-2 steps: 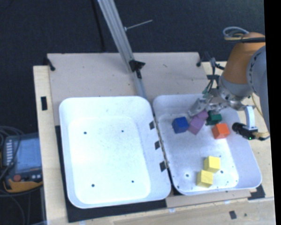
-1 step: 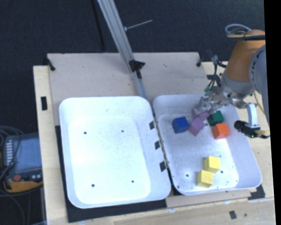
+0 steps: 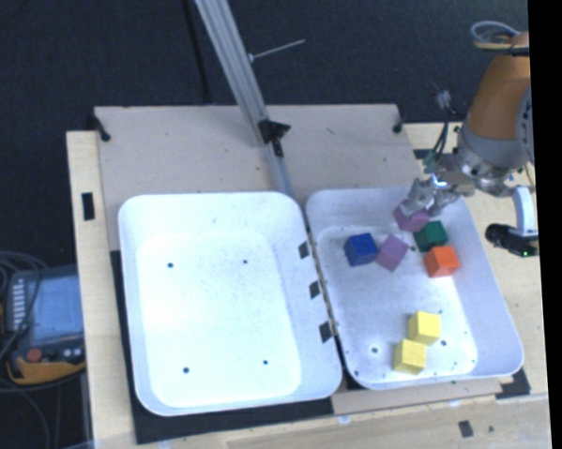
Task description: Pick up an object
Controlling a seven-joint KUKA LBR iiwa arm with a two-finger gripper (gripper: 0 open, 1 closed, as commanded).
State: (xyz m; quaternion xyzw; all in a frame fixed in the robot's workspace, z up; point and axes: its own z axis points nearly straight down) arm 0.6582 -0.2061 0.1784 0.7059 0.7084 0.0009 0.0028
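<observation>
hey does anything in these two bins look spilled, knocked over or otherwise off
Nothing spilled or damaged. All the blocks sit loosely scattered in the right bin. The one oddity: a purple block right at the gripper looks tilted, near the bin's back wall.

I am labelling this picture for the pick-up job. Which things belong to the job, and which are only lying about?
Job:
gripper, above the right bin
purple block under it
second purple block
blue block
green block
orange block
two yellow blocks

Lying about:
left bin
handheld screen
</observation>
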